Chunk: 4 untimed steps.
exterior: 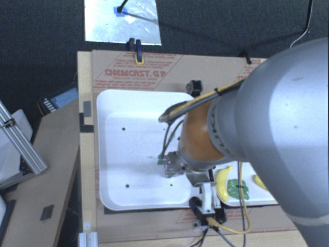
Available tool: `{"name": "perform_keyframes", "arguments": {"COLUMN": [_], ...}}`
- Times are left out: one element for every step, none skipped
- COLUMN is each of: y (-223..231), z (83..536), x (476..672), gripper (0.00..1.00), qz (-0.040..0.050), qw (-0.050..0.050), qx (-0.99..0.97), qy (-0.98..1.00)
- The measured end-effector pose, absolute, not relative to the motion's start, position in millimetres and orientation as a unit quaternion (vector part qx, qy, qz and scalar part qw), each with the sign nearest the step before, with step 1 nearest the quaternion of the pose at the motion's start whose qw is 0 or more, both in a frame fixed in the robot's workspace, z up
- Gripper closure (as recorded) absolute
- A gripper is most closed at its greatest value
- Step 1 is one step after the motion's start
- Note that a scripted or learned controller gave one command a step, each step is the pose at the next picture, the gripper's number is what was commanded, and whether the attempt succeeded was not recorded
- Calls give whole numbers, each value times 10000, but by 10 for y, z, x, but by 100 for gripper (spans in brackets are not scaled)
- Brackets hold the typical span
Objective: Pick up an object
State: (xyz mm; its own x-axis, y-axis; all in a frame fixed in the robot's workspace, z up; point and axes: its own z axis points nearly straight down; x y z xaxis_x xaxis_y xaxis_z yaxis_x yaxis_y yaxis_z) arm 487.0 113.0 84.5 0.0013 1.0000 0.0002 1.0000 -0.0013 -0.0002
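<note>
My grey arm with its orange band (198, 133) reaches in from the right and hangs over the seam between the two white bins. The gripper (170, 166) sits low over the right side of the left bin (121, 138), mostly hidden under the wrist. A yellow banana (223, 184) lies in the right bin just right of the wrist, beside a green object (238, 189). Another yellow piece (259, 182) peeks out from under the arm further right.
The bins rest on a cardboard sheet (136, 71) on the bench. A yellow-and-black clamp (138, 52) holds its far edge. Cables (226, 225) trail off the wrist at the front edge. An aluminium rail (20, 143) stands at the left.
</note>
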Motion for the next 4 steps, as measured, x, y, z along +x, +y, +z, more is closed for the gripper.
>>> {"name": "perform_keyframes", "arguments": {"y": [1049,1925,2370,2331], "z": [3055,3255,2374,2171], "x": [4893,4864,5389,6549], "gripper": [100,100,100,100], "qz": [-85,-26,-3,-40], "qw": [-49,-2,1,-32], "qx": [-7053,-7029,-7046,-7061], "qy": [-7088,-7113,-7096,-7081]}}
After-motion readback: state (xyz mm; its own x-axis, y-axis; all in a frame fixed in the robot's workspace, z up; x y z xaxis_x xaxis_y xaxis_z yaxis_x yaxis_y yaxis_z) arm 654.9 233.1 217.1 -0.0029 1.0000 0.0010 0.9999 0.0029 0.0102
